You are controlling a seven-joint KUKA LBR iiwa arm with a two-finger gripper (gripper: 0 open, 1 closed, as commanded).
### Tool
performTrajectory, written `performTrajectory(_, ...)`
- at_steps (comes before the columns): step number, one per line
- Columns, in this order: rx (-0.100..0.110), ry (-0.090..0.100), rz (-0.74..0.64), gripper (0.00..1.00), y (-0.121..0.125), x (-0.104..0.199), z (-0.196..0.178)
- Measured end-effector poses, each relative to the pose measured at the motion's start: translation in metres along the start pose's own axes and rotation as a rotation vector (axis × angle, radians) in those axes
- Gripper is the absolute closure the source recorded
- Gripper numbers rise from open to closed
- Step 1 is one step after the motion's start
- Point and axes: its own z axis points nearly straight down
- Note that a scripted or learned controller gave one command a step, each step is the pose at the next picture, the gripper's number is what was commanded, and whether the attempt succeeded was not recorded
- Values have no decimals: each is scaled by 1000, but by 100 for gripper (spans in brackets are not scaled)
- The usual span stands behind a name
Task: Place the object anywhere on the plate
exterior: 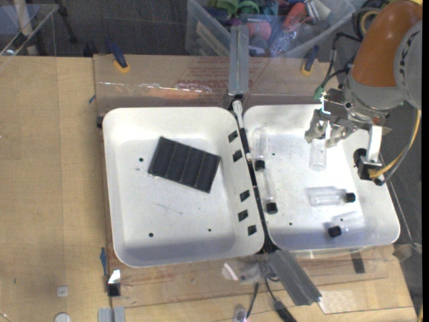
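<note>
The gripper [320, 134] hangs over the right bin [385, 237], pinching a clear bottle [318, 154] upright, the dark plate [184, 164] far to its left.

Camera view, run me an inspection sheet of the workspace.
Surface: wooden bench bearing left bin and right bin.
Job's things: dark ribbed plate, flat in left bin; clear bottles with black caps, lying in right bin.
Clutter: nothing seen.
Grippers: tool above right bin, a clear bottle upright just below it.
Cables: yellow and black ones beside the wrist.
Surroundings: clear tub of colourful toys behind.
</note>
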Motion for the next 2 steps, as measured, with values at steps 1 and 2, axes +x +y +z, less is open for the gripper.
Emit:
performTrajectory(1, 0, 0, 181, 100, -81, -83, -116)
performTrajectory(2, 0, 0, 181, 0, -81, -82, -116)
